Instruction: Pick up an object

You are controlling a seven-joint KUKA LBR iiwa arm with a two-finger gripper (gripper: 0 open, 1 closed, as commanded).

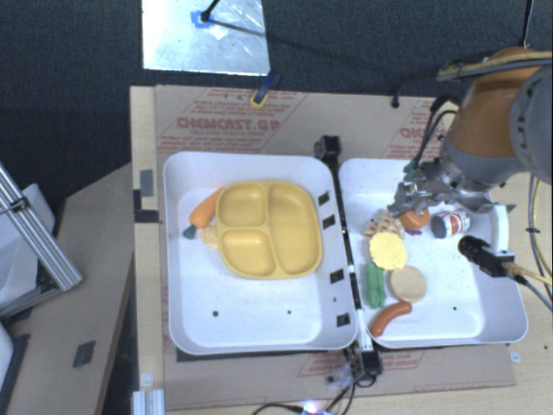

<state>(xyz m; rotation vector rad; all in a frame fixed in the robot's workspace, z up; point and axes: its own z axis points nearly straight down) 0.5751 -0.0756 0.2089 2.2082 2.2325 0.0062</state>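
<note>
My gripper hangs over the upper middle of the right bin, right above a small orange fruit. Whether it touches the fruit I cannot tell. Just right of the fruit lies a small red and white can on its side. Left of the fruit sits a tan wedge-shaped piece. Below it are a yellow disc, a tan round disc, a green pickle and an orange sausage.
The left bin holds a yellow divided plate with a toy carrot at its left edge. A black divider strip runs between the bins. A black part of the arm juts over the right bin's right side.
</note>
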